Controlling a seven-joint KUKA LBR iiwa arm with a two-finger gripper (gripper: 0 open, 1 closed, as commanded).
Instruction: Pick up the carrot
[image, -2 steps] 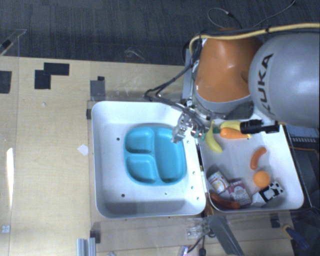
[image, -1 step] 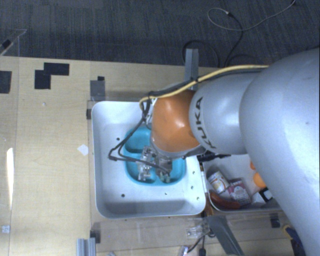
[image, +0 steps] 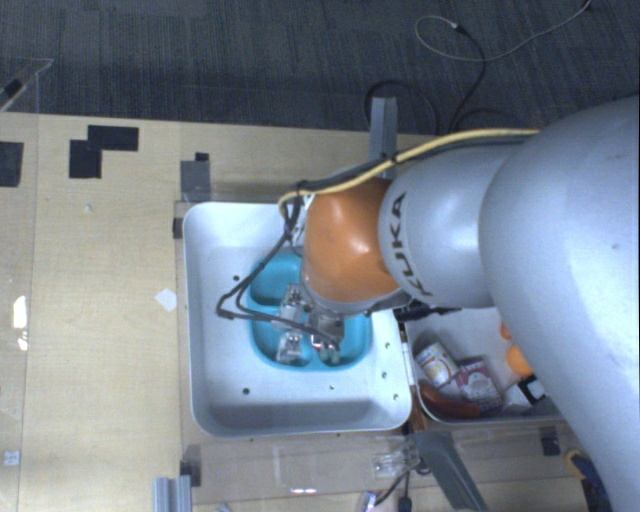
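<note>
Carrot (image: 517, 360) wedged between arm (image: 520, 240) and right bin's edge (image: 425, 405)

Arm (image: 520, 230) reaches in from the right, grey links big in frame, orange band (image: 345, 250) above the wrist. Wrist points straight down, end effector (image: 308, 343) low, black cable looped off its left.

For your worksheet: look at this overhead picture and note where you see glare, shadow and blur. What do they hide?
Camera view: a soft glare band runs along the grey arm; the arm's bulk shades the right bin, dimming its contents; the whole frame is slightly soft, so the tool over the blue object in the left bin blurs, its details unreadable.
</note>
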